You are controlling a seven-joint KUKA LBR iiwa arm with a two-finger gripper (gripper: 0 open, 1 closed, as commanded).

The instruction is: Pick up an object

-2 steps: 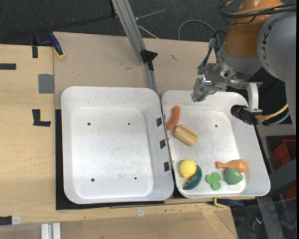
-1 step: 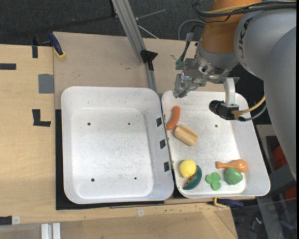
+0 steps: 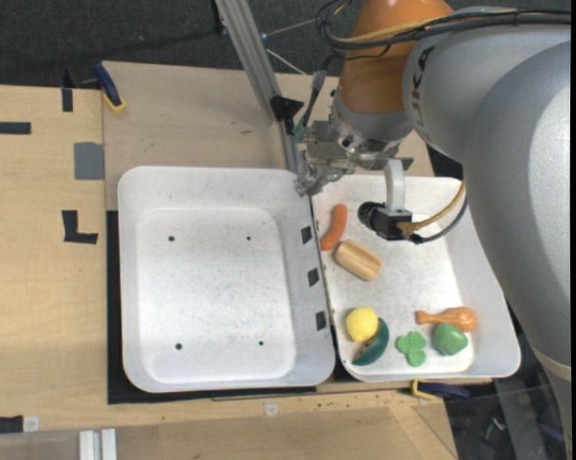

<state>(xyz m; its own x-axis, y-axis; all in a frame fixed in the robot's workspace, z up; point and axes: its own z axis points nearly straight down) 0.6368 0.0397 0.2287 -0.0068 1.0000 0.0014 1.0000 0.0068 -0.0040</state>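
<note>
Two bins: a left bin [image 3: 211,281] and a right bin [image 3: 479,348], side by side on the wooden surface [image 3: 34,286].
Arm: grey arm [image 3: 518,132] with its orange band [image 3: 393,51] enters from 3 o'clock and hangs over the 12 o'clock edge of the right bin.
End effector: the end effector [image 3: 311,175] sits at the 11 o'clock corner of the right bin, above the shared wall; whether its fingers are spread or pressed together cannot be told.
Sausage: orange sausage [image 3: 334,226], near 5 o'clock of the end effector, apart from it.
Bread roll: tan bread roll [image 3: 357,260], just beside the sausage at its 5 o'clock.
Lemon: yellow lemon [image 3: 361,324], resting on a dark green piece [image 3: 374,346] at 6 o'clock in the right bin.
Green items: a small clover shape [image 3: 412,346] and a green pepper [image 3: 449,339], toward 5 o'clock.
Drumstick: orange drumstick [image 3: 448,318], touching the pepper's 12 o'clock side.
</note>
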